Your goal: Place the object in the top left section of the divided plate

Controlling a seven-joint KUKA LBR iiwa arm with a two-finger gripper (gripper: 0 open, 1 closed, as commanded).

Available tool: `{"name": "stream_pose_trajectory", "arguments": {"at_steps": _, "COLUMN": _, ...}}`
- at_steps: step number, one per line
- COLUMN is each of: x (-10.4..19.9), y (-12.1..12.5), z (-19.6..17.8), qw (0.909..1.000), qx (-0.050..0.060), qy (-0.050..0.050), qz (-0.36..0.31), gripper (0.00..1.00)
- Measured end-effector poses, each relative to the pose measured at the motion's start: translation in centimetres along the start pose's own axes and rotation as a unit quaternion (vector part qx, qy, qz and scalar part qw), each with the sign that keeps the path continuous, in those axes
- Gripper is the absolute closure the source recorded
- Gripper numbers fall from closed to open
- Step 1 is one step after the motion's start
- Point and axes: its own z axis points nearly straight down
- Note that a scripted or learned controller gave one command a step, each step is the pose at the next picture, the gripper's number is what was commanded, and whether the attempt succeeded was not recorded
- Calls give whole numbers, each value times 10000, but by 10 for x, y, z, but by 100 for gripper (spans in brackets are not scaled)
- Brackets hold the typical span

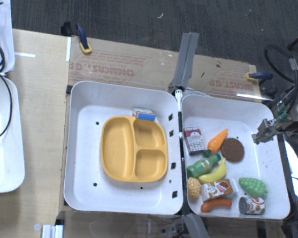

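The jaws hang at the right rim of the right bin [265, 162], low on the grey arm [295, 109] that comes in from my right; from this angle they are a dark blur and I cannot tell whether they are wide or narrow, and I see nothing between them.

The yellow divided plate [134, 149] lies in the middle of the left bin [75, 150]; it has one long section on its left side and two smaller ones on its right, and all three show bare yellow. A small white carton with a blue top [144, 114] stands just beyond the plate's far rim, touching it or nearly so; it is outside the plate.

The right bin carries the rest of the toy food: a red-and-white carton [194, 139], a carrot [217, 140] and a brown round biscuit [232, 150] in the far half; a green bottle [205, 165] lying against a banana [214, 173] in the middle; a corn cob [193, 187], a red-and-white box [217, 189], a sausage [216, 205], a green bunch of grapes [252, 185] and a tin can [251, 205] along the near side.

Both bins sit on a printed cardboard sheet [123, 67] on the worktop.
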Motion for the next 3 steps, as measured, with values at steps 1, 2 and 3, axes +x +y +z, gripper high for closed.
{"name": "stream_pose_trajectory", "arguments": {"at_steps": 1, "x": -10, "y": -2, "z": 7, "qw": 9994, "qx": 10, "qy": 4, "qz": 353, "gripper": 100}}
{"name": "stream_pose_trajectory", "arguments": {"at_steps": 2, "x": 0, "y": -1, "z": 177, "qw": 9993, "qx": 14, "qy": 14, "qz": -373, "gripper": 100}}
{"name": "stream_pose_trajectory", "arguments": {"at_steps": 3, "x": 65, "y": 40, "z": 162, "qw": 9992, "qx": 3, "qy": 6, "qz": -405, "gripper": 100}}
